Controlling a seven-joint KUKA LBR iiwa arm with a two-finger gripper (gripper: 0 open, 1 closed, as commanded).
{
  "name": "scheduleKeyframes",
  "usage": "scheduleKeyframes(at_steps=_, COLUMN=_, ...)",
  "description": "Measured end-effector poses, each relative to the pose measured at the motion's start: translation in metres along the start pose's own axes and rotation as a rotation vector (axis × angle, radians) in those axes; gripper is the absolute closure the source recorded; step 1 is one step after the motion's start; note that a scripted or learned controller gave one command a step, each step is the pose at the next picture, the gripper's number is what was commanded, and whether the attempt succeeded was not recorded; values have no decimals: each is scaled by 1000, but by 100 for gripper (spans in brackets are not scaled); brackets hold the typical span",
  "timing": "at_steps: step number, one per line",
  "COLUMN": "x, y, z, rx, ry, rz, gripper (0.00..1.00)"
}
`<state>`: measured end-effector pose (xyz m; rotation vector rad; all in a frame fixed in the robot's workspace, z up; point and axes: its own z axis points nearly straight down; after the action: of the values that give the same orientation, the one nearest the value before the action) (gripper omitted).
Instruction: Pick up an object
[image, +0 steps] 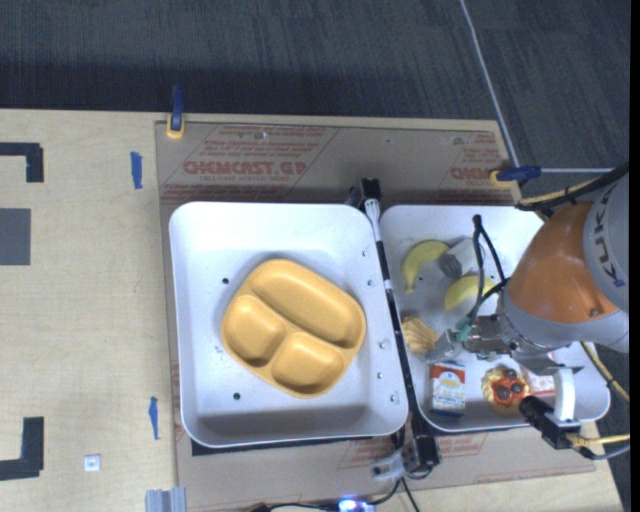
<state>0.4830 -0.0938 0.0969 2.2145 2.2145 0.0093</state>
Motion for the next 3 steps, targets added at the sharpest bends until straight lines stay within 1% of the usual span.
scheduleKeyframes(at_steps=1, x=0, y=2, z=-10, rx=-4, ry=-1, rz=0, gripper=100)
scheduleKeyframes(at_steps=2, x=0, y=2, z=-10, rx=-4, ry=-1, rz=0, gripper=0)
scheduleKeyframes(at_steps=3, x=2, y=-3, z=11, rx=9, ry=3, rz=0, gripper=0)
